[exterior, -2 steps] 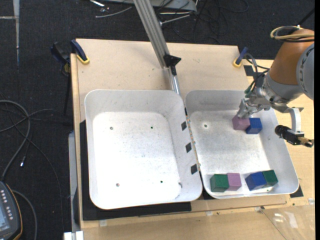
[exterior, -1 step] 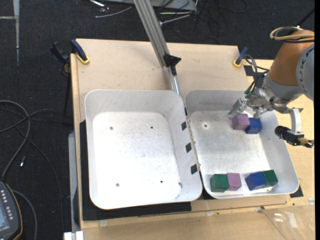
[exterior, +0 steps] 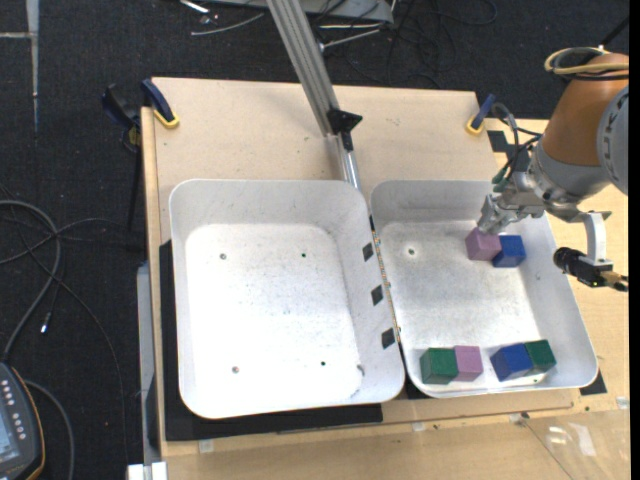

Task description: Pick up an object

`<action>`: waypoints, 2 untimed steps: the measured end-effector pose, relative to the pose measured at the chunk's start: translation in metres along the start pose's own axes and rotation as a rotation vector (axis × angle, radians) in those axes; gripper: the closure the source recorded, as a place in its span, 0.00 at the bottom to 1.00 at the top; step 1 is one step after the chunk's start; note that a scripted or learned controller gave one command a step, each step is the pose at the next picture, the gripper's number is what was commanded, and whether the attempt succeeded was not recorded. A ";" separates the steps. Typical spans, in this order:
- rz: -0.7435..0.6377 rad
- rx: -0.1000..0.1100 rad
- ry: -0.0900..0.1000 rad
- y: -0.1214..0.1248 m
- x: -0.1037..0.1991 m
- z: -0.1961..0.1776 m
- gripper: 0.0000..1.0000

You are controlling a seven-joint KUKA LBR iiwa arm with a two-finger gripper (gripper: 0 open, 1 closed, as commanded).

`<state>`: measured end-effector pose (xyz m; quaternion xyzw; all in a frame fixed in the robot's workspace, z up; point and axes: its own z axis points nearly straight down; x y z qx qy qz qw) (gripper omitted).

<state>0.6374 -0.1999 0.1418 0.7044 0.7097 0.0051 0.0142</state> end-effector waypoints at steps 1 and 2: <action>0.000 0.001 0.000 0.000 0.000 0.000 0.00; 0.003 0.026 0.014 -0.026 0.037 0.037 0.00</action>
